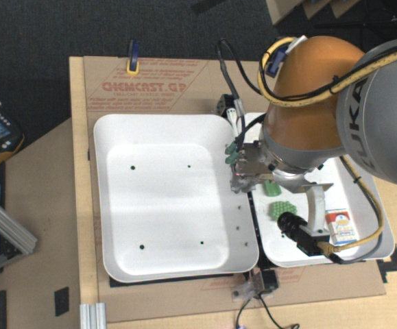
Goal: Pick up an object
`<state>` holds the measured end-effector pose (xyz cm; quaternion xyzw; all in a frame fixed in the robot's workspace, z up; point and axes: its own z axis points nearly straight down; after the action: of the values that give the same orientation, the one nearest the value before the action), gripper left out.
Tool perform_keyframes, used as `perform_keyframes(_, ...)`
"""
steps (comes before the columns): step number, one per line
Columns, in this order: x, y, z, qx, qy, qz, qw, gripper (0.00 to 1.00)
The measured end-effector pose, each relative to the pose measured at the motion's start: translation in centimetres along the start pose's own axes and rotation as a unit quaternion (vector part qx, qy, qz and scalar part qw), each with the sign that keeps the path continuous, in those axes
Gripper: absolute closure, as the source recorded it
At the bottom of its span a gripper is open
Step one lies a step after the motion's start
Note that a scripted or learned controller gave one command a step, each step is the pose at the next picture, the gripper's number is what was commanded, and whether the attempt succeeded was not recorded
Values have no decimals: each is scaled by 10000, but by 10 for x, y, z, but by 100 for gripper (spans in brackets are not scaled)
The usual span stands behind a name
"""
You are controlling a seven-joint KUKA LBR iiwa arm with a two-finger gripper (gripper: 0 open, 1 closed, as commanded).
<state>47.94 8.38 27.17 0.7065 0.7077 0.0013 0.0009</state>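
My gripper [243, 175] hangs under the big orange and grey arm, over the left rim of the right bin [363, 252], close to the divide between the two bins. A green studded object [282, 208] lies in the right bin just right of the gripper, and a second green piece [271, 188] shows above it, partly under the wrist. A small white box with red and blue print [341, 227] lies farther right in the same bin. The arm hides much of this bin.
The left bin [116, 204] stands beside the right one, its white floor showing a few dark dots. Both rest on a brown cardboard sheet [150, 81] with red lettering. Cables and a small connector [229, 108] sit at the bins' far edge.
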Motion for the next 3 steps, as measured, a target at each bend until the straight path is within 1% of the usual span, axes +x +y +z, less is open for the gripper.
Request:
perform_keyframes(1, -109, -1, 21, 33, -15, 70, 10000, 100)
perform_keyframes(2, -75, 47, 3, -17, -7, -10, 10000, 100)
perform_keyframes(3, -88, 51, 11, 15, -8, 18, 10000, 100)
